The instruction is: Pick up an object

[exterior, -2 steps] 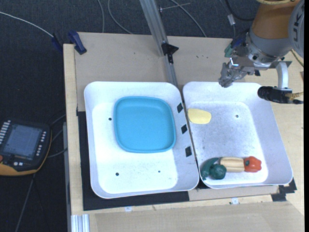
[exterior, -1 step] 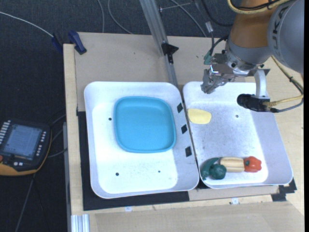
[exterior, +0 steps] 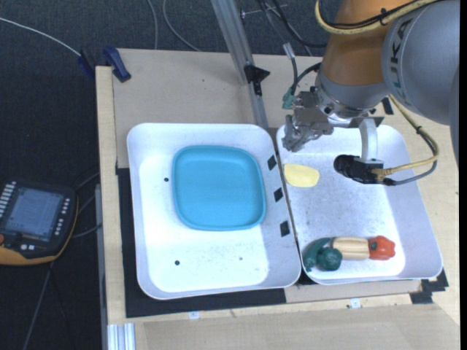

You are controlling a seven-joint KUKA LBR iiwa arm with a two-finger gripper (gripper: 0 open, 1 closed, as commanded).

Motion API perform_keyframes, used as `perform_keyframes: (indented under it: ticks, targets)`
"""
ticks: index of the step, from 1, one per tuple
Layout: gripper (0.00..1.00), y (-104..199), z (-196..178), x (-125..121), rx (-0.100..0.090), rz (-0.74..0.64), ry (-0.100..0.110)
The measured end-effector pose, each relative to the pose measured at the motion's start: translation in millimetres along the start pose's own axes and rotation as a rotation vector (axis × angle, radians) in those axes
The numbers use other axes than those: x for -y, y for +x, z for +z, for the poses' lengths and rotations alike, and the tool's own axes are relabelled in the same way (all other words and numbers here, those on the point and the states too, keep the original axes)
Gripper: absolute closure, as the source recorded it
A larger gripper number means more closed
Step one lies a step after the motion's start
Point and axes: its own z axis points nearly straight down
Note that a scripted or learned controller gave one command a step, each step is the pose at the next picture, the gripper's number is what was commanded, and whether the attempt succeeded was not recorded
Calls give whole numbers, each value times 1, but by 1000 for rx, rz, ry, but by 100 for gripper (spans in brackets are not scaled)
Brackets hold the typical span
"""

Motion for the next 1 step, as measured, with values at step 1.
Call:
perform_keyframes:
  ticks: [1]
  targets:
    - [100,54,3,24,0,-1,1]
